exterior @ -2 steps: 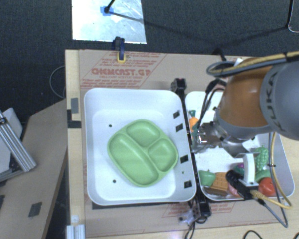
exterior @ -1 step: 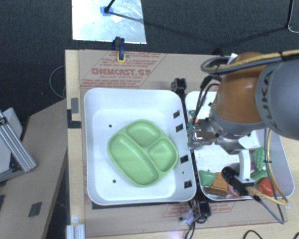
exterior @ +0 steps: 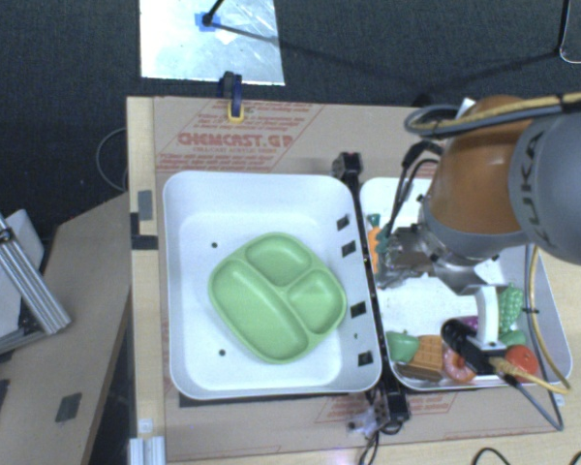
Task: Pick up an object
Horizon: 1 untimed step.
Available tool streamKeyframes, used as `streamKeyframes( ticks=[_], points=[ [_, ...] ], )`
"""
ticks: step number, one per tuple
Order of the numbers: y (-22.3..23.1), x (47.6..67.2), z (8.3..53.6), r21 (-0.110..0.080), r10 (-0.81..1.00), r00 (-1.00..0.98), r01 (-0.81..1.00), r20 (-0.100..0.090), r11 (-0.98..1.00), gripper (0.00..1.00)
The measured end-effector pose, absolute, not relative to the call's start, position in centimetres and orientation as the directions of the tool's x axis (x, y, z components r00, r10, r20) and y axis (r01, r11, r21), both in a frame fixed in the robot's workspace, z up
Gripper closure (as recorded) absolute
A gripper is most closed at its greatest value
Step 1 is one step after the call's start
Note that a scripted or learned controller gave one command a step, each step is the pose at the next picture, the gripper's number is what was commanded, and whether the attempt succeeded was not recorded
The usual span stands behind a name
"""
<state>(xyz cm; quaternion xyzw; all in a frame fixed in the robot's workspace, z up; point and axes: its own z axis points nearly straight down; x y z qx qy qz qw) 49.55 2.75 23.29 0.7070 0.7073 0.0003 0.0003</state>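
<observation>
My gripper [exterior: 395, 262] hangs low over the left part of the right bin [exterior: 407, 303], under the grey and orange wrist. Along that bin's front edge lie a green piece [exterior: 402, 344], a brown waffle-like piece [exterior: 425, 357], a pink ring-shaped piece [exterior: 456, 365] and a red-orange piece [exterior: 524, 359]. A green knobbly piece [exterior: 511, 307] sits toward the right wall. A small orange and green piece [exterior: 373, 233] lies against the divider, just left of the gripper. The arm hides much of the right bin.
The left bin [exterior: 198, 211] holds a pale green divided plate [exterior: 276, 296]. Black clips [exterior: 349, 250] run along the divider between the bins. A blue and yellow clamp [exterior: 233, 95] stands at the bench's back edge.
</observation>
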Motion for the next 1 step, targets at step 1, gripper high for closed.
streamKeyframes(
  ticks=[1],
  points=[
    [3.97,49.68,23.05,0.001,1.000,-0.006,1.000,0.001,0.006,1.00]
  ],
)
